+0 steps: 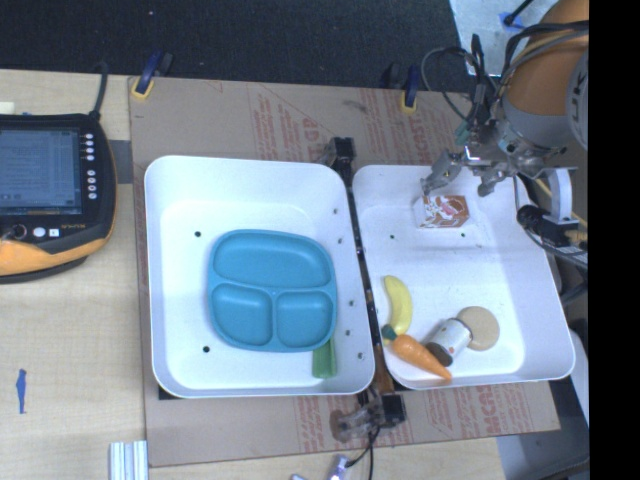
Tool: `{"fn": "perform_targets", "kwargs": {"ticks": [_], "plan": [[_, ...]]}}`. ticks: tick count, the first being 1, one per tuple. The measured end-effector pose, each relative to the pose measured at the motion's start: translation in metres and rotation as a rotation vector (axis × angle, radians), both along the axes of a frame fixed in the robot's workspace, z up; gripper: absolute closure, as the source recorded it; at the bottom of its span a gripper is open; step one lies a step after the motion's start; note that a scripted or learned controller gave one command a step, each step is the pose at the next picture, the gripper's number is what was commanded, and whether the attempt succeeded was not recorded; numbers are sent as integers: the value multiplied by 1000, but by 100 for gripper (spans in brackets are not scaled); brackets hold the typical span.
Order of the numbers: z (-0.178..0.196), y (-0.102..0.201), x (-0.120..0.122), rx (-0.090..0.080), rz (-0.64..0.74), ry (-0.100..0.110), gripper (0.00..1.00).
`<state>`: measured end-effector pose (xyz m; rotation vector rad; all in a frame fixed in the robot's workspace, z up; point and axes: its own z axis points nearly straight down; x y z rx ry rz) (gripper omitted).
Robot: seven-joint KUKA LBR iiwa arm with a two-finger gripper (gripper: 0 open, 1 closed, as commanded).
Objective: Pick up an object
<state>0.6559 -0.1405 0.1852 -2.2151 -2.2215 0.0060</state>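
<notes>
The jaws (462,171) stand spread open above the right bin (540,298), near a small packet (443,210) with unreadable print. The arm (545,78) is cut off at the edge.

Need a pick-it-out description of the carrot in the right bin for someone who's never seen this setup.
Start at the right white bin and go to its near-left corner, where several small items cluster. The carrot lies nearest the front rim, just below the yellow banana and touching the small white cylinder. It is the only orange, tapered piece, with a dark green tip at its left end.
</notes>
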Motion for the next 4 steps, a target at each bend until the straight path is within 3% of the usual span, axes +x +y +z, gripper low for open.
{"fn": "perform_targets", "kwargs": {"ticks": [1,2,3,4], "plan": [[30,21,1,0,1,-4,0],[-4,-14,0,-1,0,0,0],[20,11,1,0,1,-5,0],[12,11,-13,-1,1,-1,0]]}}
